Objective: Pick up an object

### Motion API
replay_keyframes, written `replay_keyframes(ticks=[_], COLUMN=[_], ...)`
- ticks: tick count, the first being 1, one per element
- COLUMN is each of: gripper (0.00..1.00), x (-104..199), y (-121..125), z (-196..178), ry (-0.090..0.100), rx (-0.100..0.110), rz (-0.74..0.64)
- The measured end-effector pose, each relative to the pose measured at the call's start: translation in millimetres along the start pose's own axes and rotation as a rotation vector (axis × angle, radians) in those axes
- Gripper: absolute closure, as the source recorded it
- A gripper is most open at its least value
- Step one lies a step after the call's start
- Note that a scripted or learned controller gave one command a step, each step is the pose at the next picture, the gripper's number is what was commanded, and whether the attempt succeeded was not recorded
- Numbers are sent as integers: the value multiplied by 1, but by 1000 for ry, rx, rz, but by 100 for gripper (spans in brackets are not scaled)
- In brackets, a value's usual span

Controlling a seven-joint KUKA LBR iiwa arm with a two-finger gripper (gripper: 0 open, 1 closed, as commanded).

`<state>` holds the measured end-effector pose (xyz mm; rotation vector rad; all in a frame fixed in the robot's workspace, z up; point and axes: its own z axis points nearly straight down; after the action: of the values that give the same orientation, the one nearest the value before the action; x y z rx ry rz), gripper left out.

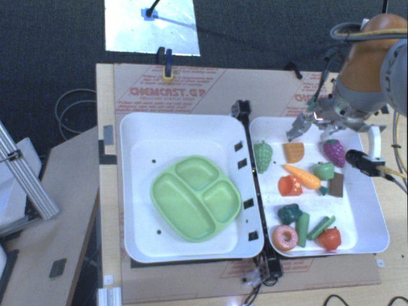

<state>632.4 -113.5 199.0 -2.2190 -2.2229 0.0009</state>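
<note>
The right bin (376, 225) holds several toy foods. At its back lie a green bumpy vegetable (262, 155), an orange block (293, 152) and purple grapes (333, 152). Further forward are a carrot (302, 176), a red pepper (289, 185), a green pepper (323, 170) and a brown block (336, 185). Near the front sit broccoli (289, 213), a cucumber (302, 225), a pink donut (284, 236) and a red tomato (329, 238). My gripper (313, 131) hangs over the bin's back edge, between the orange block and the grapes, open with nothing between its fingers.
The left bin (137, 171) carries a green divided plate (194, 197). A black hinge strip (250, 171) runs between the bins. The arm comes in from the upper right over the cardboard-covered bench (191, 91).
</note>
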Motion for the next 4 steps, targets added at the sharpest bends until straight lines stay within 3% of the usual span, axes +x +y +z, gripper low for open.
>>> replay_keyframes(ticks=[2,3,4], gripper=[0,0,100], x=[3,1,1], y=[-11,-9,-9], z=[92,113,102], ry=[1,-4,-3], rx=[1,-6,-8], rz=[0,3,2])
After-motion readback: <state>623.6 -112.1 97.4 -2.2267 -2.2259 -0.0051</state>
